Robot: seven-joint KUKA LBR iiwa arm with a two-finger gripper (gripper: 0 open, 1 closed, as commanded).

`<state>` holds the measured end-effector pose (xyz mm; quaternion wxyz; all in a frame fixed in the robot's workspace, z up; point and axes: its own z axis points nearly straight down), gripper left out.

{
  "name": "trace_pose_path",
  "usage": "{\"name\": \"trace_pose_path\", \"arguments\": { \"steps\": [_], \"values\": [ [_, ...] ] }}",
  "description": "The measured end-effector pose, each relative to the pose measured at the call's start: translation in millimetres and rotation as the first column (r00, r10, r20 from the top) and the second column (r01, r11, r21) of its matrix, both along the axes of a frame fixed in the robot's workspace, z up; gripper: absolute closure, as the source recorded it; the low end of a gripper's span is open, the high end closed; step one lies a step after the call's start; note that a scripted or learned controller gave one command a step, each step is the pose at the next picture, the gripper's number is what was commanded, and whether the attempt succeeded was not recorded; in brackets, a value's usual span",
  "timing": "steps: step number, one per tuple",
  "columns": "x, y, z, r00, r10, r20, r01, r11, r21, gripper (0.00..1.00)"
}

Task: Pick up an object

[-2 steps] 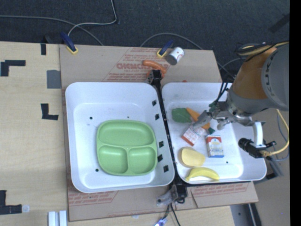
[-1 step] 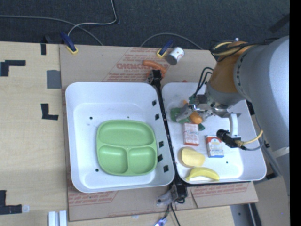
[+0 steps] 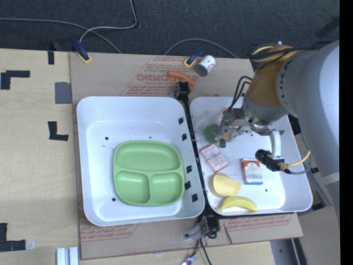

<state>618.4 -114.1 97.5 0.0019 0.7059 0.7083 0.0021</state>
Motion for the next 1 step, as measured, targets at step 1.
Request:
{"name": "trace_pose_path", "arguments": {
  "steps": [1],
  "values": [
    [-49.1,57.7,87.5,1.0,-0.001,-0.005,0.001,1.0,0.001,1.0]
  ]
}}
